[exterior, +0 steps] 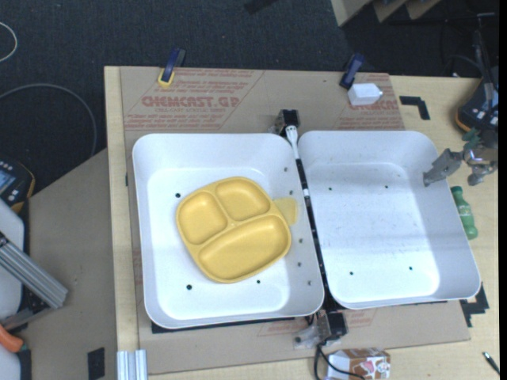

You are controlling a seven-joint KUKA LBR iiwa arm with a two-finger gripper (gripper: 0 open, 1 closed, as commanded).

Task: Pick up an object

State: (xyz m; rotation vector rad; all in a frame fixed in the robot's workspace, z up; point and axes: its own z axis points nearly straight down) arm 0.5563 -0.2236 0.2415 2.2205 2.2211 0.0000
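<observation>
A yellow plate (233, 228) with three compartments lies flat in the left white bin (154, 161). A small pale yellow piece (287, 209) pokes out at the plate's right edge. My gripper (461, 169) hangs over the right rim of the right bin (372, 212), far from the plate. Its fingers stand apart with nothing between them. A green stick-shaped object (465, 210) lies just below the gripper, along the outer side of that bin's right rim.
The two bins sit side by side on a cardboard-covered bench (238, 101). A small white block (364, 94) and clamps (170, 67) sit at the bench's far edge. Cables and a small box (360, 364) lie at the front edge.
</observation>
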